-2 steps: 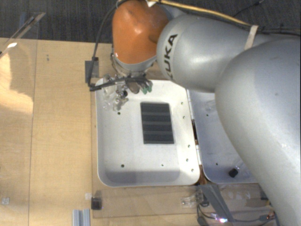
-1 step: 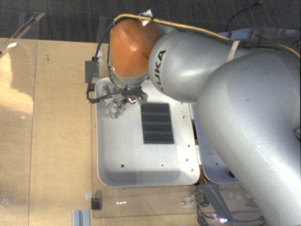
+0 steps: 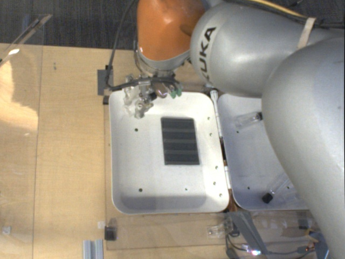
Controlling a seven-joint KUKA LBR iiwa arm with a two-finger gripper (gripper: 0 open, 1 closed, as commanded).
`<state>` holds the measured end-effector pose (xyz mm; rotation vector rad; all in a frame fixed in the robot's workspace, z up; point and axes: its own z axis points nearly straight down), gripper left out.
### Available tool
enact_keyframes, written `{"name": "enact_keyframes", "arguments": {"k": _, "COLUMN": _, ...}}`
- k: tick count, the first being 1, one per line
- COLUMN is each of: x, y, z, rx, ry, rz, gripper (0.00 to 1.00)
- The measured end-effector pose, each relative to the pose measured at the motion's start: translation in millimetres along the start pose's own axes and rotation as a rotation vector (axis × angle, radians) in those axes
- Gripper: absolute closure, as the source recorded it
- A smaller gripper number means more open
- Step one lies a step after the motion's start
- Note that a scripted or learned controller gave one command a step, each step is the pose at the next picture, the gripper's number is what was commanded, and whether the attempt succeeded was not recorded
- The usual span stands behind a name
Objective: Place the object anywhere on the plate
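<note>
A dark grey ribbed rectangular plate lies flat in the middle of the left bin. My gripper hangs over the far left corner of that bin, to the upper left of the plate and apart from it. I see nothing clearly held in it. A small black object rests near the front of the right bin, partly under the arm.
The grey arm with its orange band covers the far edge of the left bin and most of the right bin. A wooden bench extends to the left. Small clamps and cables sit in front of the bins.
</note>
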<state>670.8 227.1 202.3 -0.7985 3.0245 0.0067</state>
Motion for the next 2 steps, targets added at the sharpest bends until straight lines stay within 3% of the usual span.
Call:
{"name": "enact_keyframes", "arguments": {"k": 1, "x": -4, "y": 8, "z": -5, "rx": -0.002, "ry": 0.001, "rz": -0.589, "gripper": 1.0}}
{"name": "enact_keyframes", "arguments": {"k": 2, "x": 1, "y": 0, "z": 20, "rx": -0.004, "ry": 0.003, "rz": -0.854, "gripper": 1.0}}
